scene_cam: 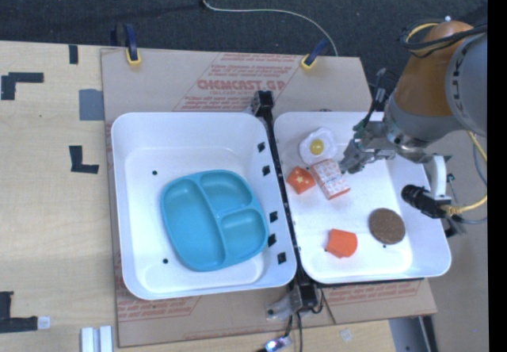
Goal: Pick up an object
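over the right bin, the gripper hangs low beside a small printed carton, likely its target; whether it is open i cannot tell. around the carton lie an orange block, a fried egg toy, an orange cup and a brown disc. a blue divided tray sits in the left bin.

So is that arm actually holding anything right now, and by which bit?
It cannot be told. The gripper sits low in the right bin, right beside the small carton, but nothing visibly sits between its fingers.
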Tool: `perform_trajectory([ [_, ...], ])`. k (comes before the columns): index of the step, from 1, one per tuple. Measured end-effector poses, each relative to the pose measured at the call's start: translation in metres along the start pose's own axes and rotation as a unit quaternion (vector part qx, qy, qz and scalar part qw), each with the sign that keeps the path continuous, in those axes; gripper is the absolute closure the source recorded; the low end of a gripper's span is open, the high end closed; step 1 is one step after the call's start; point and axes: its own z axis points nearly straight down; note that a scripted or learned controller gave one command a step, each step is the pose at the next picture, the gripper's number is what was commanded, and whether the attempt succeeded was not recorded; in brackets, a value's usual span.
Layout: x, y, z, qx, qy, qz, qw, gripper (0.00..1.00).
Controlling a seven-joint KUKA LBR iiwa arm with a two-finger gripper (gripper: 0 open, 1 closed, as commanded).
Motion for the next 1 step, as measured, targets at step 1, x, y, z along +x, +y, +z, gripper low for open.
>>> perform_trajectory([
  [1,0.0007,0.0008,-0.0273,0.002,0.000,0.000,1.0000,1.00],
])
